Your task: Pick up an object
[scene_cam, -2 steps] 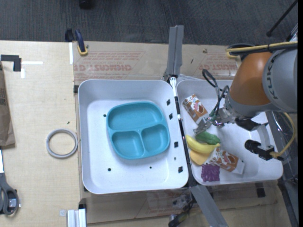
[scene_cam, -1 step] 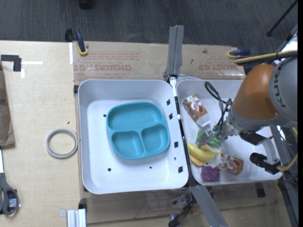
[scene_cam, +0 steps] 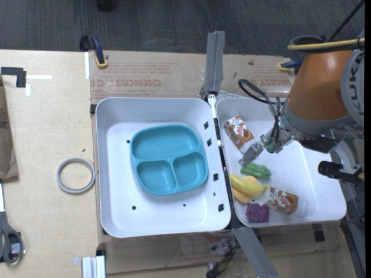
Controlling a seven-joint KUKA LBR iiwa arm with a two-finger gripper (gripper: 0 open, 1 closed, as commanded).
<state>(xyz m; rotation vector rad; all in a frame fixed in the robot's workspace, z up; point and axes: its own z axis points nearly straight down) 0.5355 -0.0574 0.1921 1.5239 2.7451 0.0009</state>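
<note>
My gripper (scene_cam: 253, 153) hangs low over the right bin (scene_cam: 324, 207), just above a green pepper-like toy (scene_cam: 256, 170). Nothing shows between its fingers. Below the green toy lies a yellow banana (scene_cam: 246, 186). A purple block (scene_cam: 257, 212) and a red-and-white snack packet (scene_cam: 283, 201) sit near the bin's front. Another red-and-white packet (scene_cam: 238, 131) lies at the bin's back left, just up and left of the gripper.
The left bin (scene_cam: 110, 172) holds a blue three-compartment tray (scene_cam: 169, 158). A grey divider post (scene_cam: 214, 62) stands between the bins at the back. A grey tape ring (scene_cam: 76, 175) lies on the bench at left, scissors (scene_cam: 8, 242) at the lower left.
</note>
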